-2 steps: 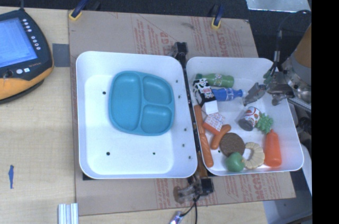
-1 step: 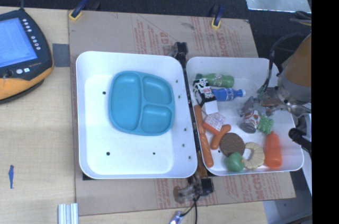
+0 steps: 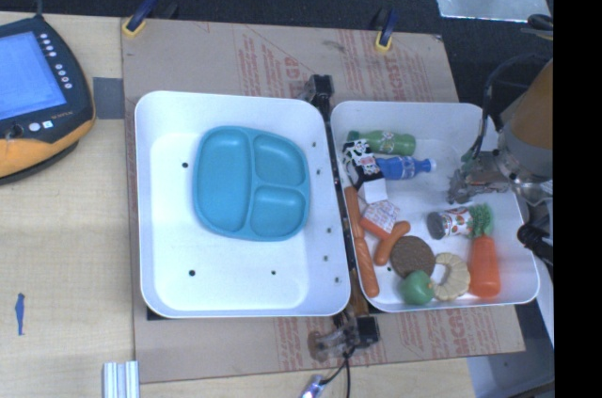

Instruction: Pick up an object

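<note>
The right white bin [image 3: 428, 116] holds several toy foods: a green bottle [image 3: 388, 142], a blue bottle [image 3: 404, 167], a small can [image 3: 451, 223], a carrot [image 3: 483, 266], a brown cookie [image 3: 412, 255], a hot dog [image 3: 392, 242] and a long orange stick [image 3: 359, 241]. My gripper [image 3: 468, 183] hangs over the bin's right side, just above the can and right of the blue bottle. Nothing shows between its fingers. The arm comes in from the right edge.
The left white bin [image 3: 160, 199] carries a blue divided plate [image 3: 251, 183]. A teach pendant [image 3: 33, 100] lies on the bench at far left. Clamps [image 3: 384, 29] pin the cardboard sheet at the back.
</note>
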